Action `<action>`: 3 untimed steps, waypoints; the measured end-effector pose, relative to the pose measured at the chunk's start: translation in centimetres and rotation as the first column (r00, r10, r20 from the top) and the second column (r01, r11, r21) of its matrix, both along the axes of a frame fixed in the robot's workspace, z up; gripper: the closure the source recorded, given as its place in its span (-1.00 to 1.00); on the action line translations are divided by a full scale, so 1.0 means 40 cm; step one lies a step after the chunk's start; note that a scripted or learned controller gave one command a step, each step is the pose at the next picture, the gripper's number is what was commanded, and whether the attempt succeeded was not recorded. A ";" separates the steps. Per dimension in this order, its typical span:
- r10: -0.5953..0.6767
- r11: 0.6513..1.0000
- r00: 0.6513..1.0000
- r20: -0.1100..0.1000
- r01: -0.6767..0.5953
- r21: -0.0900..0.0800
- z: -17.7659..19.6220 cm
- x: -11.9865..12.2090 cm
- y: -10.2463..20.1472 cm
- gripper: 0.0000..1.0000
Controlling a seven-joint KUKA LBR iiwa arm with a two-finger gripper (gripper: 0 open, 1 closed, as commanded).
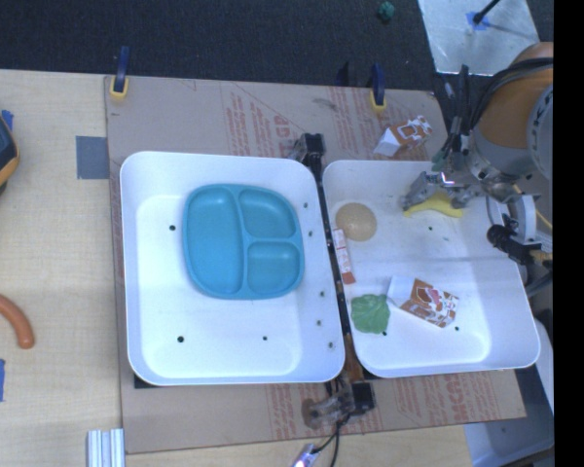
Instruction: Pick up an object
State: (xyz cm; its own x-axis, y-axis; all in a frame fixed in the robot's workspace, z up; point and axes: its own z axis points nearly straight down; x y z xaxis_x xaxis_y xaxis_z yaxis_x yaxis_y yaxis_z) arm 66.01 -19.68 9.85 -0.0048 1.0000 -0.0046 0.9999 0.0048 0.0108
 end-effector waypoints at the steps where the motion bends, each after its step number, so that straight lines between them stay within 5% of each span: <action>1: 0.000 1.000 1.000 -0.010 0.000 0.005 0.153 -0.007 0.127 -1.00; 2: 0.000 1.000 1.000 -0.004 0.000 0.001 0.006 -0.002 0.022 -1.00; 3: 0.000 1.000 1.000 -0.012 0.000 0.005 0.301 -0.216 0.163 -1.00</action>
